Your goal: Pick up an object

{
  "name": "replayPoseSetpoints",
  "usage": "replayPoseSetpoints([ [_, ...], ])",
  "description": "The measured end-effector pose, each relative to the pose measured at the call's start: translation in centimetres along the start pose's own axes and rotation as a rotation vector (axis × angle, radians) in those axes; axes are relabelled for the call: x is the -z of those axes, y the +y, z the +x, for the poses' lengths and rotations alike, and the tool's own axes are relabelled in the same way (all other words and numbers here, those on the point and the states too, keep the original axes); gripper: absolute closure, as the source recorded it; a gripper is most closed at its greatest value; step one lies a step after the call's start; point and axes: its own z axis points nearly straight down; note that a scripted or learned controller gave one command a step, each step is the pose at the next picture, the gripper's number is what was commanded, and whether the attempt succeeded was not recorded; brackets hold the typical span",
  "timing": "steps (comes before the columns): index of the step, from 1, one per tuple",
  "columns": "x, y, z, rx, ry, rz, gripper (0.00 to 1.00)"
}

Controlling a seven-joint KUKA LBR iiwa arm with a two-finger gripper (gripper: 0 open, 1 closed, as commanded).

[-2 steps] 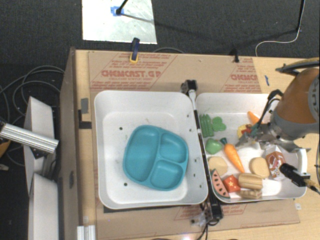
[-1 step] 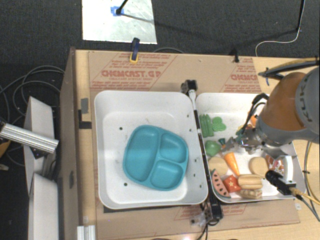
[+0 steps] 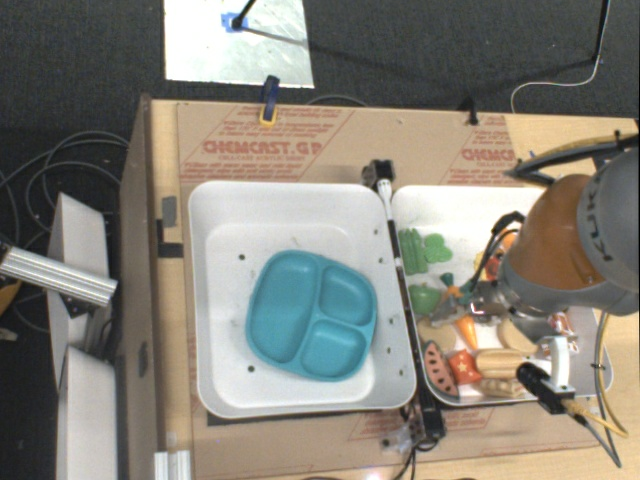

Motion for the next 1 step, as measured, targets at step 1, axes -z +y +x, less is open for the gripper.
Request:
replayPoseSetpoints([
  [1,1.12,0.16,-0.07,0.003,-0.001,-0.002,1.0],
])
